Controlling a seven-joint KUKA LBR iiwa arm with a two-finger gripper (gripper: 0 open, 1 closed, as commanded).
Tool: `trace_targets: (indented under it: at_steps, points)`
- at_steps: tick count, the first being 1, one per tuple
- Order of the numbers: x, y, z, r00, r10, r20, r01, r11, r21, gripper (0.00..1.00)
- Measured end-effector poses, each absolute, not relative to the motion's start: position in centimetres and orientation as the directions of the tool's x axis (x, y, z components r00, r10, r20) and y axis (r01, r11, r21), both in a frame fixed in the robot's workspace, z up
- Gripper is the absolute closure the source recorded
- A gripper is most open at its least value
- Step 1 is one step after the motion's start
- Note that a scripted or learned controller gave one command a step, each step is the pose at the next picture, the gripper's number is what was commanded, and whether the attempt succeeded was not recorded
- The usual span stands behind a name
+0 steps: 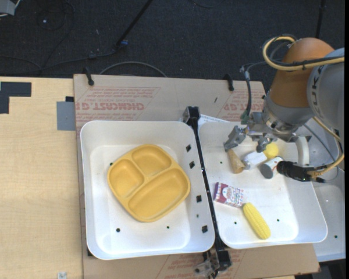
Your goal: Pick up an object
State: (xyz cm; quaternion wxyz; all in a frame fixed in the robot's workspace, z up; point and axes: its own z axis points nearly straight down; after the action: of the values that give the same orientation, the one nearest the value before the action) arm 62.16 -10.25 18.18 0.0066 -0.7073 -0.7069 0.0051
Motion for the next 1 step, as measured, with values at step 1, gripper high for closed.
trace_targets:
  at_steps: [1]
  points:
    - [62.47, -10.27, 19.02, -0.001, 1.0, 0.001, 1.0, 0.001, -0.003, 0.0]
